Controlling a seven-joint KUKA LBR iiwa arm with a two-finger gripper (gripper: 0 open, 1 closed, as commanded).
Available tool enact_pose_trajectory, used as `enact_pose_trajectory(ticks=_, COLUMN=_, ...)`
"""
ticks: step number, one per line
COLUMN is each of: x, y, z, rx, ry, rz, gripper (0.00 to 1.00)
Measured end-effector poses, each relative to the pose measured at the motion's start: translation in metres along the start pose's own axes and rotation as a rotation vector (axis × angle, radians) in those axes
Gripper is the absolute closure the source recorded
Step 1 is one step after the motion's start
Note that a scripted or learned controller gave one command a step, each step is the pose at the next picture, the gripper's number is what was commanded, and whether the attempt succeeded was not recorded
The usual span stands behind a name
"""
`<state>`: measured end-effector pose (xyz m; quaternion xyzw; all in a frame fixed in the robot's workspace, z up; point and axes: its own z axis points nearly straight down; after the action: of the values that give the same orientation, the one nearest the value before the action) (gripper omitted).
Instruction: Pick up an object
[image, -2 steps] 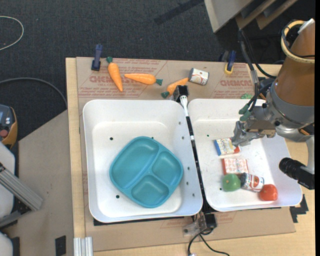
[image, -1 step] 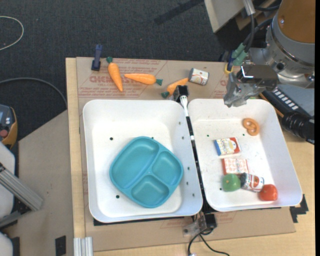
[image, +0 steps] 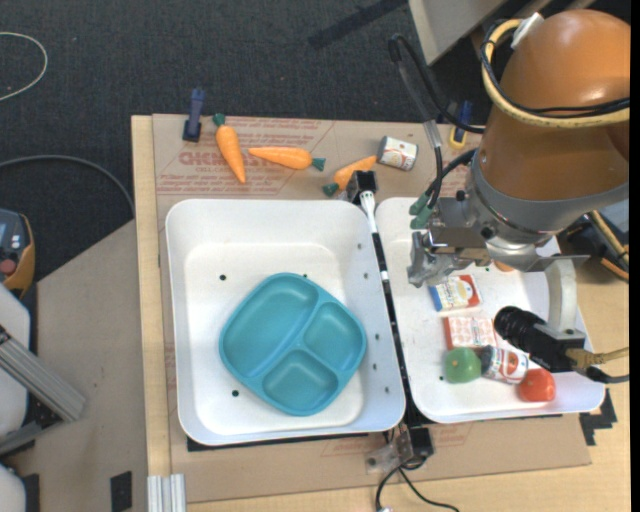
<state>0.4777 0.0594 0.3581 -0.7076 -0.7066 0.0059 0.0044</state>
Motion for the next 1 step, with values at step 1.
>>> enact_pose_trajectory(ticks=1, x=0.0503, y=0.0011, z=-0.0558, rx=-0.021, ry=0.005, rz=-0.008, gripper=1.00)
